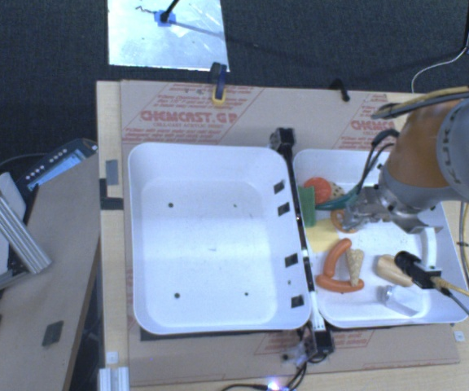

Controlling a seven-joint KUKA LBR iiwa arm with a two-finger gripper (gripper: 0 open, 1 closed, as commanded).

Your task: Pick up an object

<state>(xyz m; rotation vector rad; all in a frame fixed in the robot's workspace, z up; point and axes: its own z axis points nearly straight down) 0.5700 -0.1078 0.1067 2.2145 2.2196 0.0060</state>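
The gripper [352, 217] is low in the right bin [332, 163], a little left of its middle; whether it is released or clenched cannot be told, and nothing shows gripped in it. Just to its left, tight to the dividing wall, sit an orange ball [321, 189] and a green block [308, 199], touching. A yellow slab [322, 236] lies nearer the front, also by that wall. Two sausages [337, 257] and a tan roll [355, 267] crowd together at front centre. A tan lump [391, 269] and a clear block [399, 301] lie near the front right corner. Bare floor shows along the far edge. The left bin [210, 235] shows bare white floor from wall to wall on the desk [108, 129]
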